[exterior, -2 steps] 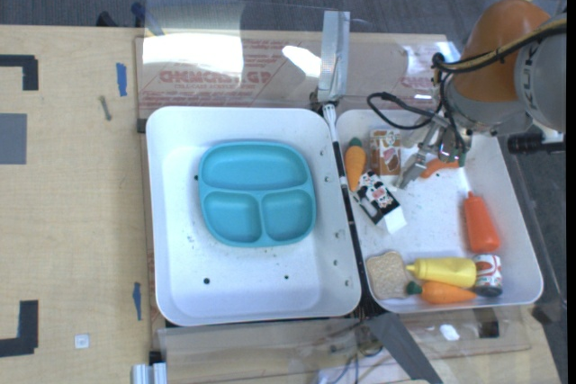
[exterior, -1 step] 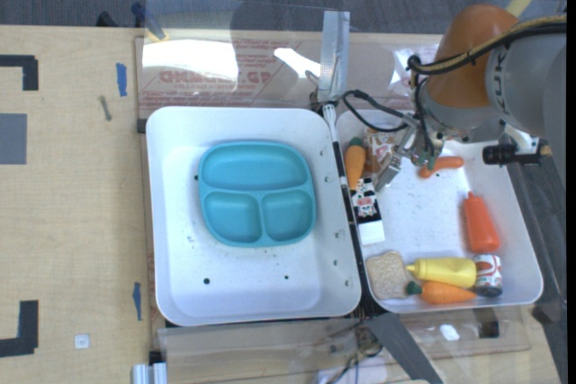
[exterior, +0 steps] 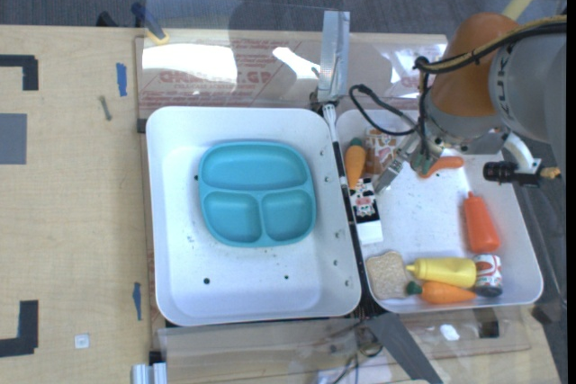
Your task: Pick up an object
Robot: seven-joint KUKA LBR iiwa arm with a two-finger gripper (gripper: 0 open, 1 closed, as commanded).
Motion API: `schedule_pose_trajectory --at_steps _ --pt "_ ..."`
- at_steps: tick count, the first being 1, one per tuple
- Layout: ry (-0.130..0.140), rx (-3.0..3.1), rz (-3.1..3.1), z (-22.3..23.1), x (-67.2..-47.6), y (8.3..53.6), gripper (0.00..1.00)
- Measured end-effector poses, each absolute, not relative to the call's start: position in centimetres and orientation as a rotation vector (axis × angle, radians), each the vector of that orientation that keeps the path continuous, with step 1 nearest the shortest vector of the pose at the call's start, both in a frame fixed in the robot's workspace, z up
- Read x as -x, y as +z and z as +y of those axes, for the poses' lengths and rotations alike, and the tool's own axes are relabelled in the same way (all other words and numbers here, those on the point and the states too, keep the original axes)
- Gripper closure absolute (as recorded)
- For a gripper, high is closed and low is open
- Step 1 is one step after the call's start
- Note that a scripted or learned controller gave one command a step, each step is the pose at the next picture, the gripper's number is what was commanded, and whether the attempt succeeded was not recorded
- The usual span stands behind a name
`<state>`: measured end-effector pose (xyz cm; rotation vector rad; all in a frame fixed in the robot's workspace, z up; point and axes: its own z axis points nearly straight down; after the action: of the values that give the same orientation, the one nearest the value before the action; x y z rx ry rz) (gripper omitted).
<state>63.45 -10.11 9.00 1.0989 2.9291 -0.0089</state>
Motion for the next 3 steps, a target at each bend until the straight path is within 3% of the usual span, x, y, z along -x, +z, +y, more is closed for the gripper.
schedule_pose_trajectory --at_steps 1,2,3 --pt "0.001 -1.393 2.804 -9.8 -64.1 8.8 0.0" --pt "0.005 -1.473 2.767 -9.7 -56.7 8.9 0.0" --pt "-0.001 -1.445 2.79 -10.0 -66.7 11.0 0.0"
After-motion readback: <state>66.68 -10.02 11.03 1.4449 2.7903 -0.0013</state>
